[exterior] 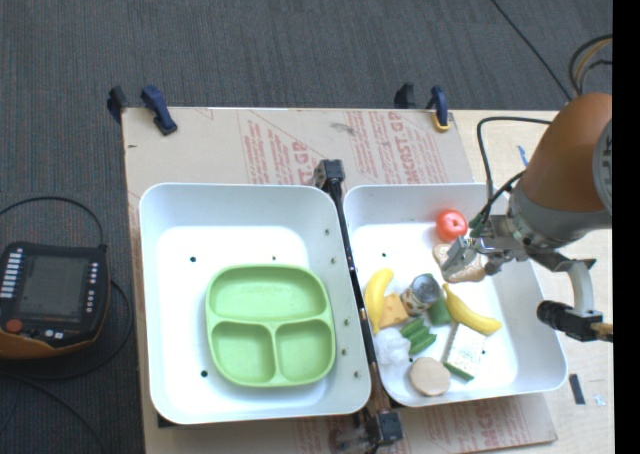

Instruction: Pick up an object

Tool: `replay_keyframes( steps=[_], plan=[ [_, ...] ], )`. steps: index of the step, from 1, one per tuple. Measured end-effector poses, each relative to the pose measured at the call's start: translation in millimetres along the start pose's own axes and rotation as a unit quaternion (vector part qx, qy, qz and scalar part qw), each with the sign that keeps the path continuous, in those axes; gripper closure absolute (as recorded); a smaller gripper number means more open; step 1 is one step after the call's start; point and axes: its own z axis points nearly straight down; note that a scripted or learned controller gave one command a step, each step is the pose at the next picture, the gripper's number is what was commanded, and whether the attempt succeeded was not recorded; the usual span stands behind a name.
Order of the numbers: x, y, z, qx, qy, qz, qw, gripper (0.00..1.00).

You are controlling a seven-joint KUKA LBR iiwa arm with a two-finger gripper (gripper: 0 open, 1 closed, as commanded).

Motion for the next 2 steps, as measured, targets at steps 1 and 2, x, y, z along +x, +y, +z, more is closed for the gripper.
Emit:
replay_keyframes(
  steps=[1,2],
  plan=[
    [91,-1,-35,0.000,0.000,-0.002,1.0000,1.00],
    [107,-64,-16,0.002,0.001,0.000,1.0000,1.00]
  ],
)
